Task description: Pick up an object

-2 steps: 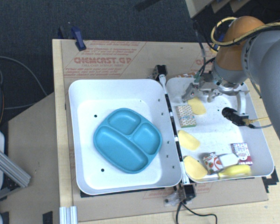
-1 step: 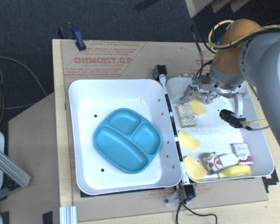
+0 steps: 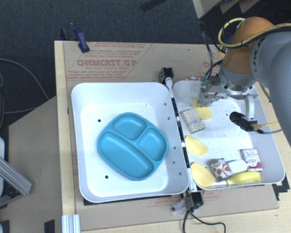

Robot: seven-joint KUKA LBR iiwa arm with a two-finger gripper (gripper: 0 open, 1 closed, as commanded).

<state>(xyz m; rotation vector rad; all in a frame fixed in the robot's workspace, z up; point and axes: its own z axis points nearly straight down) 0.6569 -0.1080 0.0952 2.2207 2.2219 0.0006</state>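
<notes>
Grey arm's two-finger gripper [image 3: 207, 95] low over far end of right shallow white plastic bin [image 3: 266, 144], by pale yellow soft lump [image 3: 202, 112]; grip state unclear, possibly touching lump. Patterned square packet [image 3: 192, 120] just left of lump. Blue three-compartment plastic plate [image 3: 132, 145] in left white bin [image 3: 87, 130].

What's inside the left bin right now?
The left bin holds one thing: a blue divided plate with three compartments, lying flat near the middle. Whatever might lie under the plate is covered and cannot be seen.
</notes>
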